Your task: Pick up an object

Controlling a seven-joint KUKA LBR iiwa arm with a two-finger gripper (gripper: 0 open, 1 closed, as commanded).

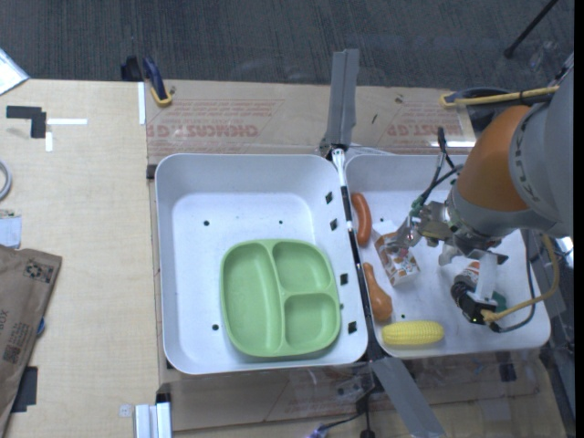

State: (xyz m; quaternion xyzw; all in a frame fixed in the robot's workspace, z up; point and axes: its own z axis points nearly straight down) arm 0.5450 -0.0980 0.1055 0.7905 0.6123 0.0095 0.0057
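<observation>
Bins sit side by side on a pale wooden counter (82,181), both shallow, white and smooth with rounded corners. The left bin (182,199) holds a light green plastic plate (278,297) with three compartments and soft rounded edges, lying flat toward the bin's front right.

The right bin (392,173) holds the small things. A long orange-red sausage (362,218) lies close against the bin's left wall. Nearer the front, also by that wall, rests an orange piece shaped like a drumstick (376,294), narrow at one end and bulbous at the other. A yellow corn cob (412,334), bumpy and oblong, lies crosswise near the front edge. Between the sausage and the drumstick sits a small crinkled packet (399,264) with red and white print, tilted.

The grey arm with its orange band (493,167) reaches in from the right over this bin, and the claw (408,235) is low, right at the upper edge of the packet. Its metal tips are touching or nearly touching the packet, but whether the claw is spread or closed on it I cannot tell. Black cables loop around the wrist.
</observation>
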